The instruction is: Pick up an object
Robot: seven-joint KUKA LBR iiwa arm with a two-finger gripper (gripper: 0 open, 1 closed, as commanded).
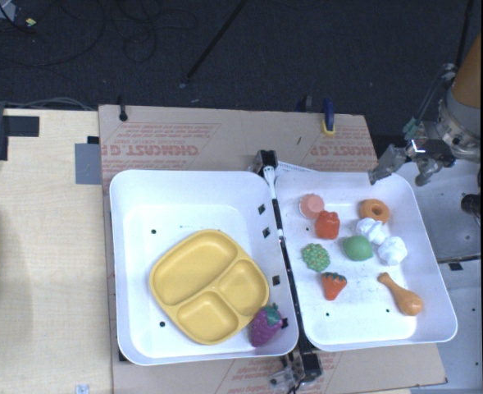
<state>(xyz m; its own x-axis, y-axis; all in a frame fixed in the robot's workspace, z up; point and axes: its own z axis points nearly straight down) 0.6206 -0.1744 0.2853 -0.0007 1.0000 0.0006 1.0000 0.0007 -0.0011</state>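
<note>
My gripper (pixel 405 169) hangs over the far right corner of the right bin (pixel 438 318), open, with nothing between its fingers. Below it in that bin lie a donut (pixel 374 211), a pink round piece (pixel 312 205), a red pepper (pixel 327 224), a white lumpy piece (pixel 387 243), a green ball (pixel 357 248), a broccoli floret (pixel 315 257), a strawberry (pixel 333 285) and a drumstick (pixel 402 295). The donut is the nearest to the gripper.
The left bin (pixel 134 220) holds a yellow divided plate (pixel 210 286) and a purple grape bunch (pixel 265 327) at its near right corner. Both bins rest on a cardboard sheet (pixel 225 138). The arm's grey wrist (pixel 458 125) stands at the right edge.
</note>
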